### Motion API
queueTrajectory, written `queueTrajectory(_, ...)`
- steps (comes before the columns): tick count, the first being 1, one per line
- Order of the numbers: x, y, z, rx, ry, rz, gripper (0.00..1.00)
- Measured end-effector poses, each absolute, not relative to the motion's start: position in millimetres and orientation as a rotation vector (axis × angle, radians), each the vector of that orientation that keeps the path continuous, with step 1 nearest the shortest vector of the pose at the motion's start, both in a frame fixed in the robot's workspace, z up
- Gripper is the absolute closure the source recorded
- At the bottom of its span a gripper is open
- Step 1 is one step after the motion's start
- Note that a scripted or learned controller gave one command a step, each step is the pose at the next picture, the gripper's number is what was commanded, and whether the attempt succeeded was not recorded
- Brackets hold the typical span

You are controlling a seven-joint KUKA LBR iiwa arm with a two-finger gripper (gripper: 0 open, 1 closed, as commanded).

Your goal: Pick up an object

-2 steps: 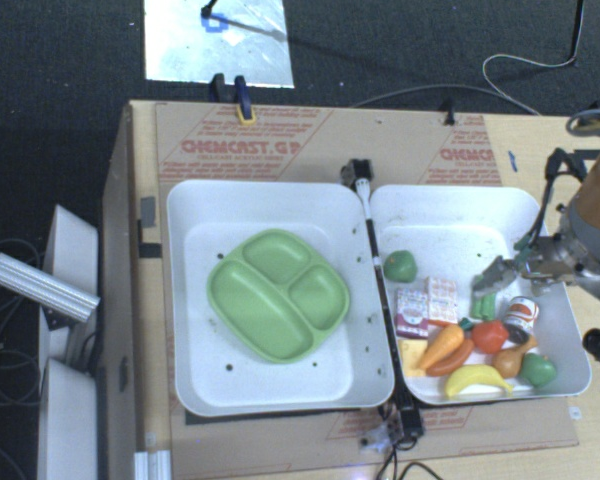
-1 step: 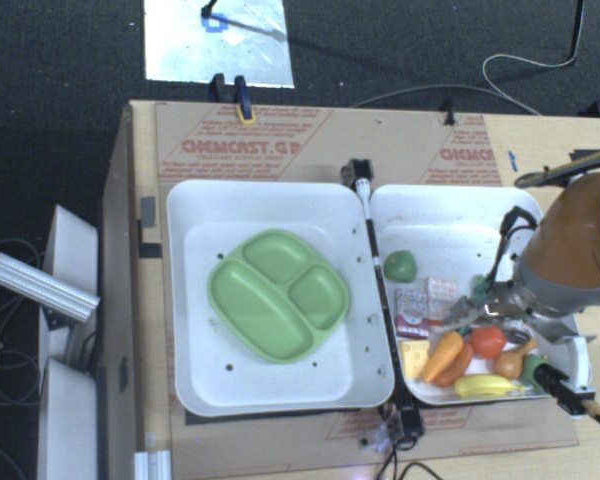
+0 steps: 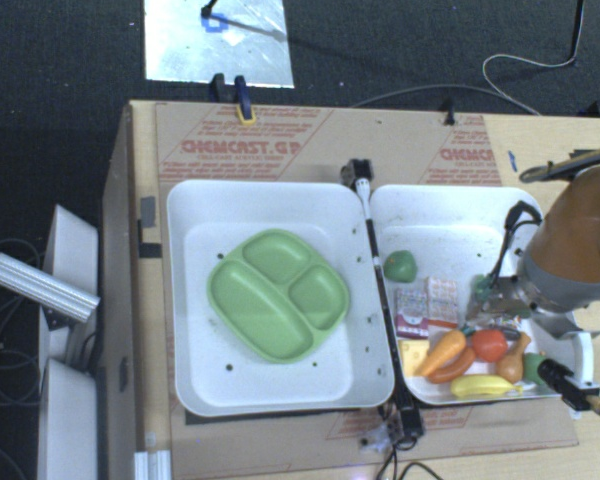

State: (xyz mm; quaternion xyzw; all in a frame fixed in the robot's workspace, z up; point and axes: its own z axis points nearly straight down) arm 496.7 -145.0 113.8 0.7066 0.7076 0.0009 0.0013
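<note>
Fingers of the gripper (image 3: 492,298): their spread cannot be told, since the wrist and dark housing cover them from above. Nothing can be confirmed as held.

Position: the arm reaches in from the right and the gripper sits low over the right bin (image 3: 450,203), at the upper edge of a cluster of toy food packed into that bin's near half.

Items noted in the right bin:
- a tomato (image 3: 489,344), just beside the gripper on the near side and the closest item to it;
- a carrot (image 3: 442,352), touching the tomato on its left, long axis slanting from near-left to far-right;
- a banana (image 3: 485,386), lying along the bin's near wall, long axis running left to right;
- a red and white packet (image 3: 427,303), flat, to the left of the gripper;
- a green ball (image 3: 398,265), apart from the rest, near the dividing wall.

A small greenish shape shows at the gripper's left edge; it is possibly another item, but the view is too blurred to settle it.

The left bin (image 3: 180,268) carries a green divided plate (image 3: 278,293), well apart from the gripper. Both bins stand on the bench (image 3: 280,143).

Assessment: no pick is established. The tomato is judged the likeliest target, lying a short way toward the near wall from the gripper. Crowding by the carrot and banana is the main risk to a clean grip.
</note>
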Motion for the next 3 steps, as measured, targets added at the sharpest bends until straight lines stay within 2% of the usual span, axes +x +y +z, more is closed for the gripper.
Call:
queueTrajectory(1,496.7,-145,114,2.218,2.222,0.003,0.00)
queueTrajectory(2,547.0,-129,88,2.214,2.220,0.008,0.00)
queueTrajectory(3,630.8,-179,90,2.208,2.216,0.013,0.00)
